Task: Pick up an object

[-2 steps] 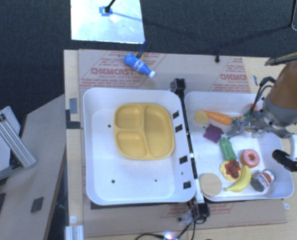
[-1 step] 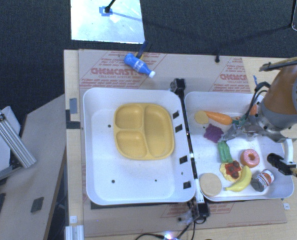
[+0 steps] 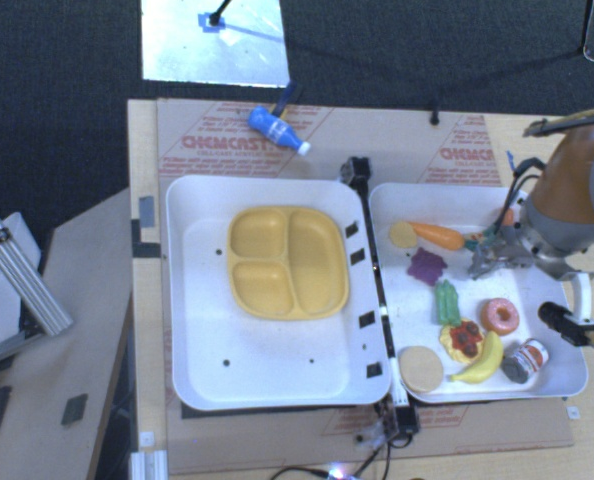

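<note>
1. Camera view: the gripper (image 3: pixel 482 258) hangs low in the right bin (image 3: pixel 573 378), beside the carrot (image 3: pixel 438 235); its grip I cannot tell.
2. Judged step: reaching, nothing lifted.
3. Next: centre over the carrot, close, rise.

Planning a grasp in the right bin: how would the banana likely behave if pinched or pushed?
The banana looks like smooth moulded plastic, so probably stiff, light and slippery. Its curve may make it pivot when pushed, nudging the neighbouring can.
</note>
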Tool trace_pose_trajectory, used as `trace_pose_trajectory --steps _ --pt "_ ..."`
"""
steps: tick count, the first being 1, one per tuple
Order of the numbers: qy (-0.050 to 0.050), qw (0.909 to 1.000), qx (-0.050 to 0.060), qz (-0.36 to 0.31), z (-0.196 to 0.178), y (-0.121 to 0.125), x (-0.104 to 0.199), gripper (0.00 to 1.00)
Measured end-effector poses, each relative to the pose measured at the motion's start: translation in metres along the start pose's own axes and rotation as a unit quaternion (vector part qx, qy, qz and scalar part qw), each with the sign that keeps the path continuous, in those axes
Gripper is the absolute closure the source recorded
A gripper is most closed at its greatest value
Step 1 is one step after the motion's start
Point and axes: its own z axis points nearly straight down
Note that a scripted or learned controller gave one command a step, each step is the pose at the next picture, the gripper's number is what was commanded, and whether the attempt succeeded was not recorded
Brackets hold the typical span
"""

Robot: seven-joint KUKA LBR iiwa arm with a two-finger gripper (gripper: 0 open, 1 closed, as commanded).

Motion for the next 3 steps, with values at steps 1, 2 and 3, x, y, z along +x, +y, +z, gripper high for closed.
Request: trace_pose_trajectory --steps 1,2,3 --pt "-0.001 1.0000 -0.001 0.000 -0.064 0.000 -0.003 1.00" --pt "-0.001 1.0000 -0.001 0.001 -0.111 -0.006 -0.006 1.00" --pt "0.000 1.0000 0.000 0.000 -0.130 -0.004 -0.006 1.00"
